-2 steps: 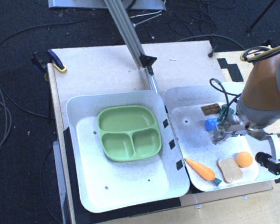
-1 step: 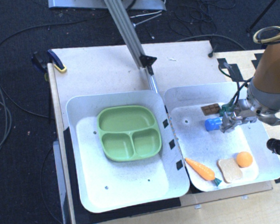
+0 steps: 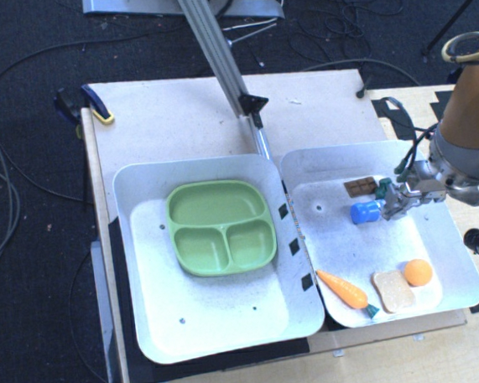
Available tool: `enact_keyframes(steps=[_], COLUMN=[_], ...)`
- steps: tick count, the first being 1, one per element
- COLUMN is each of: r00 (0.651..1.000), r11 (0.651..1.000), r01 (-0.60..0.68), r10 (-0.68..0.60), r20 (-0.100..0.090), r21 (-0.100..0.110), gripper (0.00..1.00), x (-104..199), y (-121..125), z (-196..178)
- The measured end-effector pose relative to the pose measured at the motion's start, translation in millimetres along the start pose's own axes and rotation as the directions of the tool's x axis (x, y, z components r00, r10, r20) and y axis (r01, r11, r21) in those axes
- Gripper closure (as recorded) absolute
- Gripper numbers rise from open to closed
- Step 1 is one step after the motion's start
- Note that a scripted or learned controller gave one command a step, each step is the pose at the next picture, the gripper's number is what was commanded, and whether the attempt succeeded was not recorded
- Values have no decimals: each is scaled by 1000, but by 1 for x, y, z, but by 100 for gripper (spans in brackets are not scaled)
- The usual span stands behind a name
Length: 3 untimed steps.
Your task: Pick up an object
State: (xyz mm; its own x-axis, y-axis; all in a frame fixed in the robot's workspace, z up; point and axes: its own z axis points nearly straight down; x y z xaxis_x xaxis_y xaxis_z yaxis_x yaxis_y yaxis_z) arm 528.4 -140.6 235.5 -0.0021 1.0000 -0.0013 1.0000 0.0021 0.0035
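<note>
Even overhead light, soft shadows, slight blur, mild bin [image 3: 139, 196] glare

Two white bins sit side by side on the surface [image 3: 173, 117]. The left bin [image 3: 151, 321] holds a green divided plate [image 3: 223, 228]. In the right bin [image 3: 322, 178], the end effector [image 3: 390, 206] reaches in from the right, just beside a blue object [image 3: 365, 212], with a brown block [image 3: 359, 187] near it. Along the front edge lie a carrot [image 3: 343, 287], a slice of bread [image 3: 392, 290] and an orange [image 3: 418, 273] touching the bread.
</note>
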Motion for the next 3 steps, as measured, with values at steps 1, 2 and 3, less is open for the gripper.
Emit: enact_keyframes(steps=[1, 2, 3], r00=[1000, 1000, 1000], r11=[1000, 1000, 1000], r01=[5, 5, 6], r10=[-5, -5, -6], r20=[-2, -2, -3], r21=[1, 2, 2], gripper=[100, 100, 100], x=[47, 95, 148], y=[17, 40, 43], z=[-8, -1, -1])
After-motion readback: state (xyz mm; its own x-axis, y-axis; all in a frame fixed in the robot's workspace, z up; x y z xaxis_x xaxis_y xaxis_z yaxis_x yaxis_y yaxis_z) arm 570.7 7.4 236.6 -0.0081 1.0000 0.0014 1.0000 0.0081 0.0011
